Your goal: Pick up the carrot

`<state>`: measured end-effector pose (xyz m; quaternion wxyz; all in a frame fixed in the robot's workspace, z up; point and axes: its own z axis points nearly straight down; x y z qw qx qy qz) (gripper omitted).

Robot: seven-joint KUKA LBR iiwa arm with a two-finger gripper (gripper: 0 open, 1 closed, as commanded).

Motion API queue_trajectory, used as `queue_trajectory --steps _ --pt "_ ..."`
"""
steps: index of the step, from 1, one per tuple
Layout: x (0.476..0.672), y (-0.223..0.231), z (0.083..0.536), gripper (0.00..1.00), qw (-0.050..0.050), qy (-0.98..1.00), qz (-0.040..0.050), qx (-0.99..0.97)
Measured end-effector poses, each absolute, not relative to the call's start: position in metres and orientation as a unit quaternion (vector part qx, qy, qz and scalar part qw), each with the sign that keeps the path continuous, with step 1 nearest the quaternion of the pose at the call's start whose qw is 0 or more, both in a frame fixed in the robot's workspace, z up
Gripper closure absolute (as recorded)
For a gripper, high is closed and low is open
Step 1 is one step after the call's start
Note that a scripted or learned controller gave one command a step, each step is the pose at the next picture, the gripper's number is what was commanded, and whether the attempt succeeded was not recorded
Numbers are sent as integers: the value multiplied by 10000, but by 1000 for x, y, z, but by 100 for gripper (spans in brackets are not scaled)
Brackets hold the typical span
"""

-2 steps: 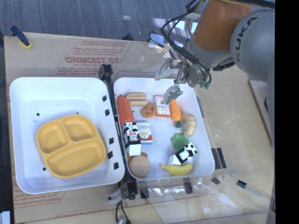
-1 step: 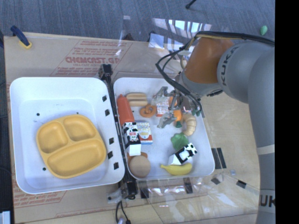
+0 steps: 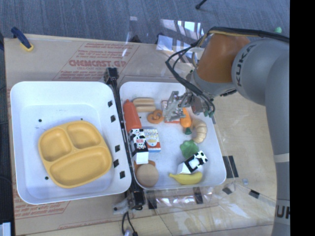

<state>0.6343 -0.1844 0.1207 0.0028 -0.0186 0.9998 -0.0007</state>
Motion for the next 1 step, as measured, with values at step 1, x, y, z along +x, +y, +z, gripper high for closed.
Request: queue_trajectory --steps 1 --pt "658 -121 156 100 30 9992 8 404"
